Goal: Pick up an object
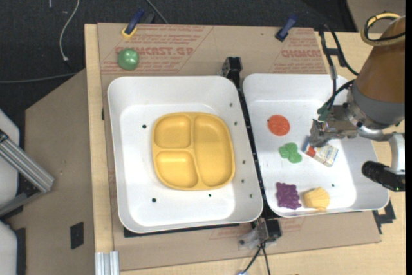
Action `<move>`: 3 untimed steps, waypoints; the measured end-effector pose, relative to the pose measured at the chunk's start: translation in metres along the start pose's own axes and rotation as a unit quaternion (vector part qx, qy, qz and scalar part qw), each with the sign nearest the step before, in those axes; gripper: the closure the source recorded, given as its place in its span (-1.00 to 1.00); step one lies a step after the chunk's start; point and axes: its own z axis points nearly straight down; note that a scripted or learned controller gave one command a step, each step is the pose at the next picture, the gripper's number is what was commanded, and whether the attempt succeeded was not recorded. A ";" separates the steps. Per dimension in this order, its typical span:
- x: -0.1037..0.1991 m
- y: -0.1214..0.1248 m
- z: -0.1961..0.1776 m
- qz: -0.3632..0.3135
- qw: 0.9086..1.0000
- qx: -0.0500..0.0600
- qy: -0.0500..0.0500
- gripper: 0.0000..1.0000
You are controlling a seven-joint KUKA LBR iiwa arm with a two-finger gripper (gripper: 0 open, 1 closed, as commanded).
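Small packet [325, 154] lies in right bin [341, 199], near its right edge, directly under gripper [317, 136] | jaws' state cannot be told | green toy [290, 152] just left | yellow tray [192, 151] fills left bin [129, 138]

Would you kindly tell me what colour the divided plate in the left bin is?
Yellow: the divided plate, in the camera view.

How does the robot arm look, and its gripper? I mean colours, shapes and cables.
The arm is a thick rounded body, orange above and grey below toward the wrist. Black cables run along its side. The gripper is a small dark metal piece with thin fingers. A black knob-like part sticks out below the wrist.
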 end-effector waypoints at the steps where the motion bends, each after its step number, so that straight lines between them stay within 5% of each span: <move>1: 0.058 -0.004 0.000 0.003 1.000 0.000 -0.001 1.00; 3: 0.184 0.002 -0.008 -0.001 1.000 -0.001 0.000 1.00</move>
